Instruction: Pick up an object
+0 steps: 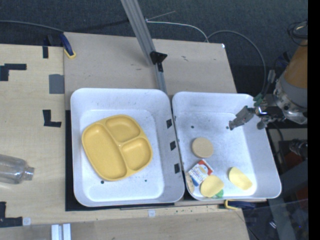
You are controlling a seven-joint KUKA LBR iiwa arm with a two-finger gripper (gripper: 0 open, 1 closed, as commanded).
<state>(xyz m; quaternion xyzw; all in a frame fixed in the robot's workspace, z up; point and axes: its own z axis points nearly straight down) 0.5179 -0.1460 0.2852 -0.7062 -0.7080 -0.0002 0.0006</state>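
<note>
Nearest the camera, along the right bin's [260, 149] front edge, lie three small things: a packet [198, 173] with red and white print, a yellow lump [211, 186] just beside it and partly over something green that is mostly hidden, and a second yellow piece [240, 178] a little to the right, apart from the others. What the yellow pieces are is hard to make out. Just behind the packet sits a tan disc [202, 147], flat on the bin floor.

In the left bin [80, 184] a yellow tray [116, 146] with three compartments lies turned at an angle.

At the left edge of the bench a clear bottle [15, 169] lies on its side, cut off by the frame.

Farther back, the gripper [241, 118] hangs over the right bin's rear right part, well apart from the disc and the pieces in front. It looks dark and blurred; whether its fingers are spread or closed cannot be told, and nothing shows between them. The arm [295, 84] behind it is cut off at the right.

A grey pole [140, 26] slants away beyond both bins.
</note>
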